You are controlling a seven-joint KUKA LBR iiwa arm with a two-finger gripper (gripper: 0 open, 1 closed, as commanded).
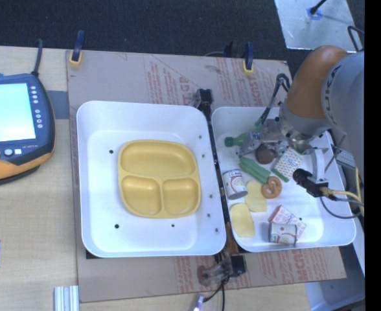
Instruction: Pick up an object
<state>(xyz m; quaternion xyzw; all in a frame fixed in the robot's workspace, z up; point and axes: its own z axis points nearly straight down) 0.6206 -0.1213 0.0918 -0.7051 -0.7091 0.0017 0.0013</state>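
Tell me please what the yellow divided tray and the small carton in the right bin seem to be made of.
The yellow divided tray looks like moulded plastic with a matte finish: one even colour, rounded compartments, soft shine. The small carton looks like printed cardboard, perhaps a plastic toy imitation: flat folded faces with red and white print. The picture is too coarse to be sure.

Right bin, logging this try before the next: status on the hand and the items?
Hand low over right bin, back left. Grip unconfirmed. Green piece, pretzel, can crowd beside it.
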